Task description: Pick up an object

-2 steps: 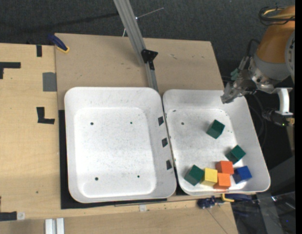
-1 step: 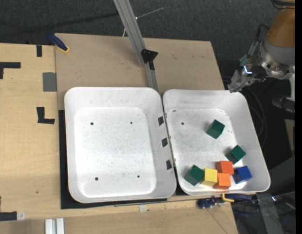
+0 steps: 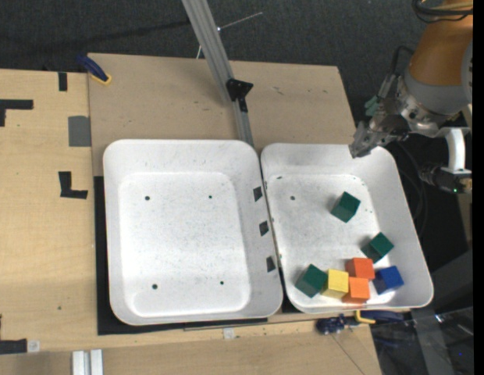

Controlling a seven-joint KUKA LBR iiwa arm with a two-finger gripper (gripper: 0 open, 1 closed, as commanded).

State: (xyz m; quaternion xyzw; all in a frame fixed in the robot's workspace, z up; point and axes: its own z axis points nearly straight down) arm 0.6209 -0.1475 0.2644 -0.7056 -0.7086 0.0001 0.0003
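the gripper [image 3: 365, 143] hangs over the far right corner of the right bin [image 3: 304, 158], just at its rim, at the end of the grey arm [image 3: 437, 92] with its orange band, which comes in from the right. nothing can be seen between its tips, and how wide it stands cannot be told from here, since the tip is small and dark against the rim.

nearest to it in the right bin is a dark green block [image 3: 345, 207], alone in the middle of the floor and tilted a little. further toward the near right side lies a second dark green block [image 3: 378, 247], close to the bin wall. the rest sit bunched in the near right corner: an orange block [image 3: 361, 268], a blue block [image 3: 389, 278] just right of it, another orange block [image 3: 358, 288] below the first, a yellow block [image 3: 337, 280] touching that one on its left, and a third green block [image 3: 311, 280] at the left end of the bunch. all of them lie well apart from the gripper.

the left bin [image 3: 117, 209] sits side by side with the right one, their rims meeting in the middle, on the wooden bench [image 3: 39, 209]. a slanted metal bar [image 3: 215, 41] runs down from the top of the view to the gap between the bins. a small blue and yellow thing [image 3: 96, 69] lies on the bench at the far left, and another blue thing [image 3: 339, 324] lies just below the near rim of the right bin.
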